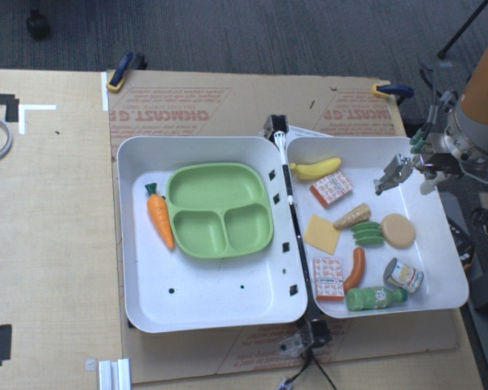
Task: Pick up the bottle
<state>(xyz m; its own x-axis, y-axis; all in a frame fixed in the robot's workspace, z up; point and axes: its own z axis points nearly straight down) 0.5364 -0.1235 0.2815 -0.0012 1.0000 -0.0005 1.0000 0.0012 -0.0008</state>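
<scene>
Two white bins sit side by side on a bench. Low in the right bin (447, 242), at its near edge, a green bottle (376, 298) lies on its side beside a small can (404, 277). At the bin's far right, well apart, the gripper (408, 175) hovers, fingers spread, grasping nothing.
</scene>
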